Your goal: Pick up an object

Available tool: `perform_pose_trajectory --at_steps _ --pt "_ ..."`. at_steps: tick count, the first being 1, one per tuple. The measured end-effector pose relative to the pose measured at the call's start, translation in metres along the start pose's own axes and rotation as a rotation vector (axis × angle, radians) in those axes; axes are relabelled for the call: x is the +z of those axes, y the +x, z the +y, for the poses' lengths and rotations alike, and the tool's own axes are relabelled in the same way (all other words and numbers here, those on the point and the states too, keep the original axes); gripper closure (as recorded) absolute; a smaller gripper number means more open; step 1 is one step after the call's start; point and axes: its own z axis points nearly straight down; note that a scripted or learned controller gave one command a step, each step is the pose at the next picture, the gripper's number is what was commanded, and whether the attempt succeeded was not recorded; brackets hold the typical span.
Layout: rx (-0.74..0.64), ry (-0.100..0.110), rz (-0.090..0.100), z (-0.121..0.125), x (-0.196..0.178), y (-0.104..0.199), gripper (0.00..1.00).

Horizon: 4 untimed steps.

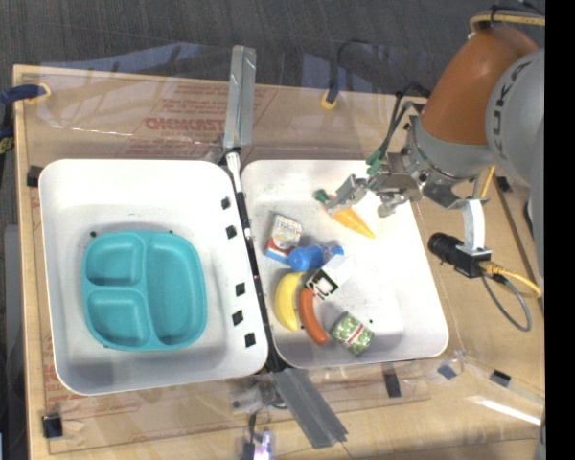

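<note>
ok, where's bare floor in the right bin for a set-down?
Free: the lower-right floor, between the green-labelled can and the bin's right wall. Also the top-left corner above the small printed packet. Crowded: the centre-left, where the yellow banana, the blue toy and the orange carrot lie.

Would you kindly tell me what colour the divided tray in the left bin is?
The divided tray is teal, a plain turquoise with no pattern, seen clearly in the camera view.

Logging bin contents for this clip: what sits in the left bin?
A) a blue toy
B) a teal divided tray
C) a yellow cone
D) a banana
B: the teal tray lies alone in the left bin, while the banana, cone and blue toy are all in the right bin.
</note>
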Motion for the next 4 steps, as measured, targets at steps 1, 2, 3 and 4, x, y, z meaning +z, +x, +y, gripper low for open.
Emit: perform_pose_trajectory --at_steps 1,2,3,4 --pt "-0.067 0.001 0.0 -0.007 0.129 -0.012 0.0" --pt "-0.002 0.0 0.001 -0.068 0.154 0.02 0.0" --pt "-0.007 0.001 0.001 -0.067 0.144 0.021 1.0" --pt "0.072 -0.004 0.0 -0.039 0.022 0.049 1.0"
